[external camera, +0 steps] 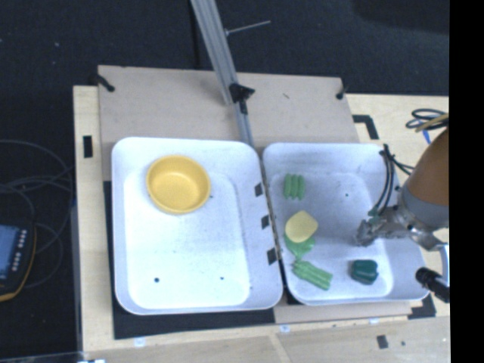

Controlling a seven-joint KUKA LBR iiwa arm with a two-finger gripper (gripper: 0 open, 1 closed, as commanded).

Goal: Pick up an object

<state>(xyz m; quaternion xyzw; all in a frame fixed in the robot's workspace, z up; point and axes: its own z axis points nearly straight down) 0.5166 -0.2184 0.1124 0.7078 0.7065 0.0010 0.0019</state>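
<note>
My claw (370, 231) hangs low inside the right bin (333, 157), close to its right wall. Whether it is released or clenched I cannot tell; nothing shows in it.

Nearest target: dark green block (364, 271), just below my claw toward the front rim, apart from the rest. To my left, mid-bin, a yellow piece (301, 226); below that, touching or nearly so, a light green ridged piece (313, 274). Another ridged green piece (294, 187) lies up and left of me. A yellow bowl (178, 184) sits far left in the other bin (189, 286).

Judgement: the dark block is the best pick, being isolated and close. I should centre over it before dropping and keep clear of the bin's front corner. The yellow and green pair invites a double or glancing grab.
</note>
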